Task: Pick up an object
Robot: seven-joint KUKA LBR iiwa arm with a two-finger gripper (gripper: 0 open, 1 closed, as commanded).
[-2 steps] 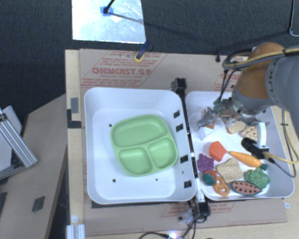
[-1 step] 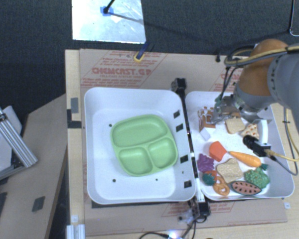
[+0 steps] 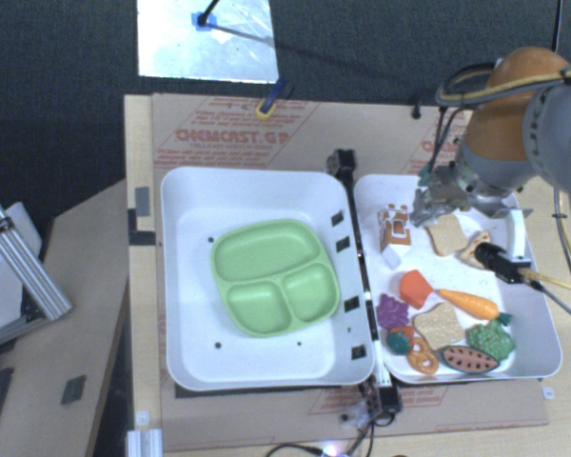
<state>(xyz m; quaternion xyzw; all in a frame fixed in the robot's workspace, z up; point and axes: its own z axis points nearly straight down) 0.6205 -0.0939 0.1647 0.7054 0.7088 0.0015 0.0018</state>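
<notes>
A wooden desk (image 3: pixel 95 246) seen from above carries two shallow white bins side by side. The left bin (image 3: pixel 186 208) holds a pale green divided plate (image 3: pixel 271 276) with three compartments. The right bin (image 3: pixel 542 341) holds a scatter of toy food.

A grey arm (image 3: pixel 542 112) with an orange band reaches in from the right and hangs over the upper part of the right bin. Its tool (image 3: pixel 436 206) sits low, just above or touching a slice of toy bread (image 3: pixel 447 236). Whether the tool is open or closed cannot be told: its tips blur into the dark wrist body, and nothing is clearly seen between them.

Judged from this, the task is at the reach-and-descend step, with no object lifted yet. The next move calls for closing on one piece, likely the bread slice, and raising it clear of the bin wall.

Other pieces lie nearby: a small brown and white item (image 3: pixel 396 225) just left of the tool, an orange block (image 3: pixel 415 288), a carrot (image 3: pixel 468 304), a purple bunch (image 3: pixel 393 310), a second bread slice (image 3: pixel 440 326), a green vegetable (image 3: pixel 490 339), a pretzel (image 3: pixel 421 354) and a dark striped piece (image 3: pixel 466 358).

A black cable-ended part (image 3: pixel 500 261) partly covers a tan piece beside the bread.
</notes>
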